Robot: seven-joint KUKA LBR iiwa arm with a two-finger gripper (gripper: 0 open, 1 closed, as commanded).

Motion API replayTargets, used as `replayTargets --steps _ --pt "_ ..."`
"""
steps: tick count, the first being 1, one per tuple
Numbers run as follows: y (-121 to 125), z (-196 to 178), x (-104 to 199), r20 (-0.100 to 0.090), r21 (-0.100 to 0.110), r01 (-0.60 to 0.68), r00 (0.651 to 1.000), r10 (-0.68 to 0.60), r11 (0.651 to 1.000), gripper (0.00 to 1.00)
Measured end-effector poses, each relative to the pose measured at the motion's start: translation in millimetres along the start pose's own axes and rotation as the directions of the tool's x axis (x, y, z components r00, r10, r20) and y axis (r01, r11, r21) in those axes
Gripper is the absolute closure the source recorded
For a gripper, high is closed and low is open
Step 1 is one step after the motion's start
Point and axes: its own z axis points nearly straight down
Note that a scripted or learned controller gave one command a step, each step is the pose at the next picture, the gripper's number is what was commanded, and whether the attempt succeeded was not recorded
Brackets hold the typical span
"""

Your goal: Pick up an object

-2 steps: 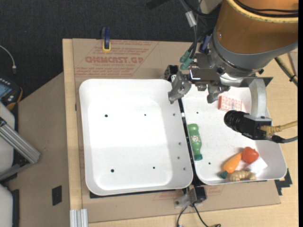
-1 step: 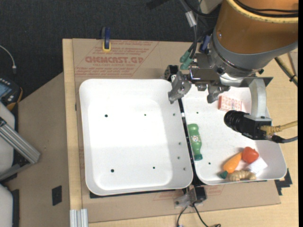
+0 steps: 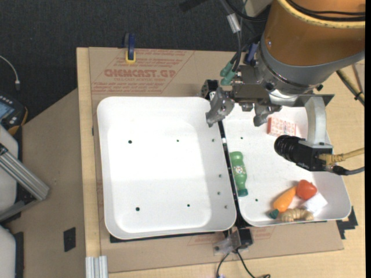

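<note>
Entry one, the jaws [image 3: 239, 113]: we find them hanging over the far end of the right bin [image 3: 333, 175], just at the seam where the two bins meet. The two fingers [image 3: 216, 110] stand spread, with bare white bin floor showing between them, so we record nothing pinched. We judge this a hover ahead of a descent, since every pickable thing lies nearer us than the fingers.

Entry two, the bottle [image 3: 237, 171]: green, lying flat along the right bin's left wall, at about 6 o'clock from the jaws and nearest to them. Its long side runs parallel to the wall, which we judge leaves little room for a finger on that side.

Entry three, the card [image 3: 283, 127]: a small red-and-white printed packet, at 3 o'clock from the jaws, partly under the wrist housing.

Entry four, the camera [image 3: 297, 149]: a black lens unit mounted on the wrist, at 4 o'clock, overhanging the bin.

Entry five, the near-right cluster: a carrot [image 3: 284, 200], a tomato [image 3: 306, 189] touching it, a ginger root [image 3: 295, 216] beside both, crowded into the corner at 5 o'clock. We judge them harder to separate.

Entry six, the left bin [image 3: 110, 155]: at 8 o'clock.

Entry seven, the counter [image 3: 87, 132]: cardboard sheet beneath both bins.
</note>
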Motion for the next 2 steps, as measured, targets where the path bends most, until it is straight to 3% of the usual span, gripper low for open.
replayTargets --steps 2 --pt "0.0 0.0 0.0 0.0 0.0 0.0 1.0 0.0 1.0 0.0"
